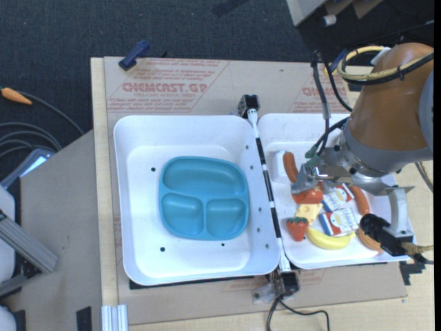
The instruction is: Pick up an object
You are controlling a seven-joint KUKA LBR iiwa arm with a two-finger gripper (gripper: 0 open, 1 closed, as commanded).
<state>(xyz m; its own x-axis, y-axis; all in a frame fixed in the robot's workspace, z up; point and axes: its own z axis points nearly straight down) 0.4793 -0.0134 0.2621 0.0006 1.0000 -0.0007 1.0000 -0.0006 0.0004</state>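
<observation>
Several toy foods heaped in right bin: tomato at gripper, sausage behind, strawberry, banana, milk cartons. Blue tray alone in left bin. Finger spread impossible to tell, masked by arm. Right bin's far side partly hidden.

Left bin roomy round blue tray, right bin crowded w/ toy food, arm overhead

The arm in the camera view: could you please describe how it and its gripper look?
The arm is bulky and rounded: a broad orange band above a grey wrist section. Black cables and a yellow one loop beside it. The gripper is small, metallic grey.
</observation>
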